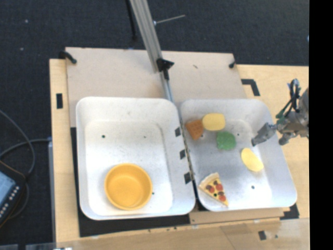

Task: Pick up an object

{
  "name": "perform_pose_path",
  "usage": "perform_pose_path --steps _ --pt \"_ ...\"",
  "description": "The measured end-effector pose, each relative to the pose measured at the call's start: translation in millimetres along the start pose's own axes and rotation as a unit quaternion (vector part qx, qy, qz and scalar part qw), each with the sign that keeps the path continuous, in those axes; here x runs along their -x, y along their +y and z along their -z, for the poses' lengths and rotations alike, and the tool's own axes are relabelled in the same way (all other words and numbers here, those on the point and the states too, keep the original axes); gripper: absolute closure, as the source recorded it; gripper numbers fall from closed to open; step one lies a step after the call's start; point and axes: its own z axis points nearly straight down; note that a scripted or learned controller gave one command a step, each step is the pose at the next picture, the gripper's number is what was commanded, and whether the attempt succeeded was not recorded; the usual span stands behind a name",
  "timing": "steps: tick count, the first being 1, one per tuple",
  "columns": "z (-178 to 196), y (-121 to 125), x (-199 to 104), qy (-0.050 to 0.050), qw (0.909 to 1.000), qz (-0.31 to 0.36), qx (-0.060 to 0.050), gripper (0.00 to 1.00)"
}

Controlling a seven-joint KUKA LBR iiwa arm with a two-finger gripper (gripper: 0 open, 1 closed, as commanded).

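Fingers: you are looking at the robot's dark two-finger gripper (274, 133) sitting at the right edge of the right white bin (278, 191); one dark finger (261, 134) is reaching left over the bin rim. You cannot tell how far apart the fingers are standing, and nothing is showing between them.

Nearest thing: the small yellow oval toy (252, 160) is lying on the bin floor just below and left of that finger, apart from it. It is looking like the likeliest pick, judging by closeness alone.

Other candidates: the green round toy (226, 140) is lying near the bin's middle; the pale yellow rounded toy (214, 122) is sitting just above it, with the brown-orange lump (194, 129) touching its left side against the bin's left wall. The toy pizza slice (214, 187) is resting in the lower left corner.

Why scattered: the pieces are lying loose and mostly apart, which is probably leaving room for the fingers around each.

Left white bin (93, 113): it is holding the yellow plastic bowl (128, 186), upright, well apart from the arm.

Table (130, 66): both bins are sitting side by side on it.

Task state: in your judgement, nothing is being lifted yet.
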Motion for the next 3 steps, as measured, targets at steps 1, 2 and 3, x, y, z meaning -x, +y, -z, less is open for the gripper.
perform_pose_path --steps 1,2,3 --pt "0.0 0.1 -0.2 0.000 1.0000 0.000 0.000 0.00" --pt "-55.7 8.3 5.2 -0.001 1.0000 -0.002 -0.003 0.00" --pt "-98.4 10.8 6.9 -0.001 1.0000 -0.002 -0.002 0.00"
